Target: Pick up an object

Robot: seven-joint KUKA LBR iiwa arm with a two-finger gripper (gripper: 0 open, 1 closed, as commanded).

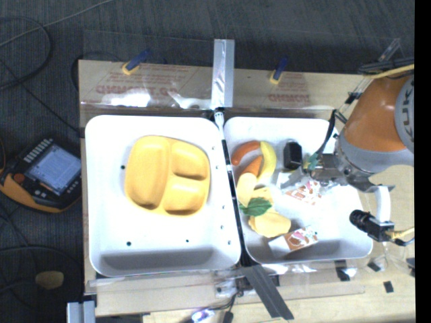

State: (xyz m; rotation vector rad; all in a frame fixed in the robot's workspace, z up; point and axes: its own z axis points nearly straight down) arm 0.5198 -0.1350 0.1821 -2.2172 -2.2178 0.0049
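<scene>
Banana (267,160) in the right bin (337,251), upright in the view, long axis running toward the bin's far wall, touching the orange piece (246,155) at its left. Black block (292,155) just right of the banana; pincer (311,173) beyond that, grip state — cannot tell. Yellow tray (166,174) sits in the left bin (108,247). Wooden table (182,83), dark carpet (40,66).
</scene>
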